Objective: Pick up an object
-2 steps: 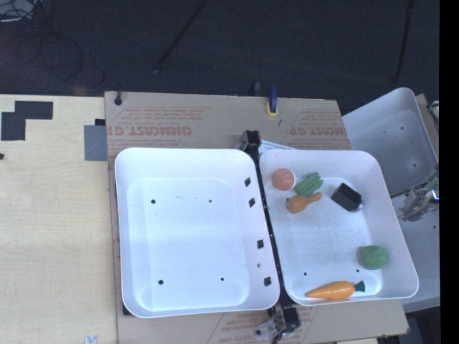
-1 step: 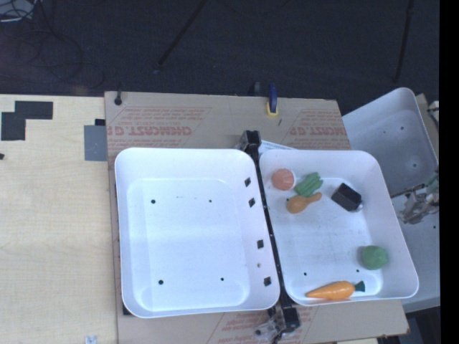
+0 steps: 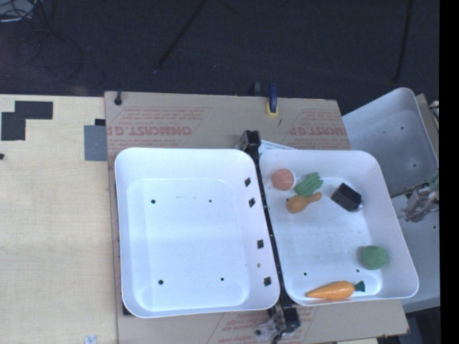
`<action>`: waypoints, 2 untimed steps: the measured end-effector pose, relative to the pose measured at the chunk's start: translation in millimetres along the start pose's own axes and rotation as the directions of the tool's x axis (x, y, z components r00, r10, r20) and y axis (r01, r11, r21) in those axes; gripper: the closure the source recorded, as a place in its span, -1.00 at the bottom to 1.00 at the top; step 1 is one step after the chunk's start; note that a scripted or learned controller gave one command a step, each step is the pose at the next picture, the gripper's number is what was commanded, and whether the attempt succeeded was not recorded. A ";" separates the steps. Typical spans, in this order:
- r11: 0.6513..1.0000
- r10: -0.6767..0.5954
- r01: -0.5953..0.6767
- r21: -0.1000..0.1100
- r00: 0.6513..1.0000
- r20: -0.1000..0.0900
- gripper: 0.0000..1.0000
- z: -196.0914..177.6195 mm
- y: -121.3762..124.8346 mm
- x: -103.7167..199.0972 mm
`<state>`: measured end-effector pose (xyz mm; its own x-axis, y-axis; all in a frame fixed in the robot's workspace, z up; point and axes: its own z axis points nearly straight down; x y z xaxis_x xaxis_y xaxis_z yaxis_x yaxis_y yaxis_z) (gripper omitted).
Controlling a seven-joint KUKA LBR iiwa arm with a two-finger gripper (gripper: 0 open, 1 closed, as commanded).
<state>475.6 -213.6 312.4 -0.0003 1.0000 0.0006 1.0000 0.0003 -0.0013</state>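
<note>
The right bin holds several small objects. A pinkish-orange ball lies near its far left corner. Beside it are a green leafy toy and a small orange piece. A black block lies to the right of them. A round green object sits near the right wall. An orange carrot with a green tip lies along the near wall.
The left bin stands next to the right one, joined by a black clip strip. Both rest on a cardboard sheet. A grey metal plate stands at the far right. A wooden bench top lies at left.
</note>
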 end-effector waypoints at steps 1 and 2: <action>1.000 -0.002 0.002 -0.002 1.000 0.001 1.00 -19.7 0.8 13.0; 1.000 -0.001 0.001 0.001 1.000 0.000 1.00 -15.7 0.2 18.7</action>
<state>475.8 -194.9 328.0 -0.0012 1.0000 0.0007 1.0000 0.0012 -0.0023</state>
